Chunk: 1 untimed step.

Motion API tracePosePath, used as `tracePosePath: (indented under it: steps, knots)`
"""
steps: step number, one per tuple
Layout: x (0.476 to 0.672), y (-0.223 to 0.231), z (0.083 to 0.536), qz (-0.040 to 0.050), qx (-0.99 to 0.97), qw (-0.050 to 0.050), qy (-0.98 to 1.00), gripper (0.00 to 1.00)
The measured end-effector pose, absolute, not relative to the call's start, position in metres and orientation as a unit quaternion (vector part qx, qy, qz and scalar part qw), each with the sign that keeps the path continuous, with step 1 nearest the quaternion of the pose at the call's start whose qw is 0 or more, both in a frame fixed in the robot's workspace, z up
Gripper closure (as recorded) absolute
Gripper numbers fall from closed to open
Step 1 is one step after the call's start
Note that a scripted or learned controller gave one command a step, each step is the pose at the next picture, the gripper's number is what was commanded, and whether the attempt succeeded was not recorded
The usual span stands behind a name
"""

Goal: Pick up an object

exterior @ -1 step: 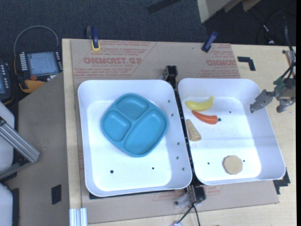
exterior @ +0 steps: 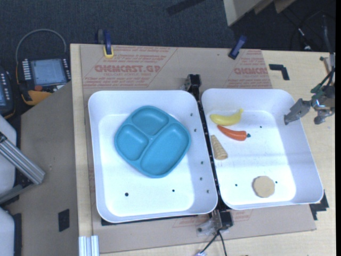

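Left of the gripper (exterior: 301, 111), parted and bare over the right bin (exterior: 298, 148): banana (exterior: 226, 116), chili pepper (exterior: 233, 134), untouched; approach step, reach and descent probably next.

The gripper (exterior: 306, 110) is showing at the right edge, where the frame is cutting off the arm behind it, and its fingers are appearing too small and blurred to read. Well away toward the far left edge, a handheld screen device (exterior: 47, 72) is sitting partly cropped, its display staying illegible.
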<state>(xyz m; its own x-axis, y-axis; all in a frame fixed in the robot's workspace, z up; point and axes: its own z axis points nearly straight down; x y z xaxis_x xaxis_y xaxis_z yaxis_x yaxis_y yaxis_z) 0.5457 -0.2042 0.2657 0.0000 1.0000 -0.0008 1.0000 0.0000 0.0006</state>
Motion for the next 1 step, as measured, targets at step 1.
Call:
tracePosePath:
  steps: [1]
  knots:
    - [0.5545, -0.1992, 0.2178, -0.0005, 0.706, -0.001, 0.708, 0.00]
